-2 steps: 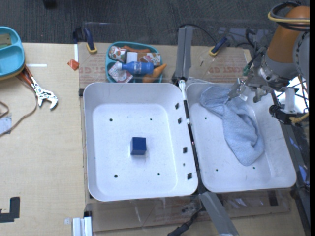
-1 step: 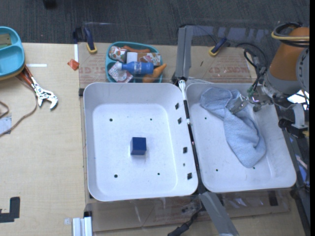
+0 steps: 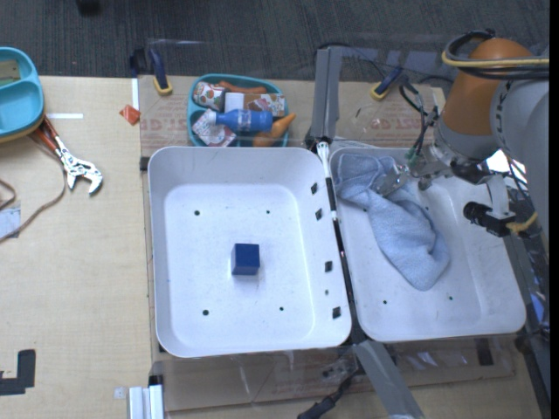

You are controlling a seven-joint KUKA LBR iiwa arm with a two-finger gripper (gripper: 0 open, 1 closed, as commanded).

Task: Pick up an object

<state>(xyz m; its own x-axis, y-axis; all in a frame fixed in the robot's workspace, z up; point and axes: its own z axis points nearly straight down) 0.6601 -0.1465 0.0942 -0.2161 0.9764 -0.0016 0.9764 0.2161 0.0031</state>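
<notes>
Pale wood makes up the bench top (image 3: 70,278), with dark carpet beyond its far edge; no label or printed word anywhere can be read at this size. Two shallow white bins sit side by side on the bench. Near the middle of the left bin (image 3: 175,321) rests a small blue cube (image 3: 246,259), alone and well apart from every wall. Across the far-left part of the right bin (image 3: 472,312) lies a crumpled grey-blue cloth (image 3: 397,225), trailing down towards the bin's middle. Over that bin's far edge hangs the grey arm (image 3: 515,120) with its orange band, and the gripper (image 3: 403,177) sits right at the upper end of the cloth; whether its fingers are spread or closed, or have any fold of the cloth, cannot be told. Behind the left bin stands a small teal tub (image 3: 203,88) packed with assorted packets and a blue bottle. A wrench (image 3: 77,168) lies on the wood at left, near a teal tray (image 3: 26,103)
</notes>
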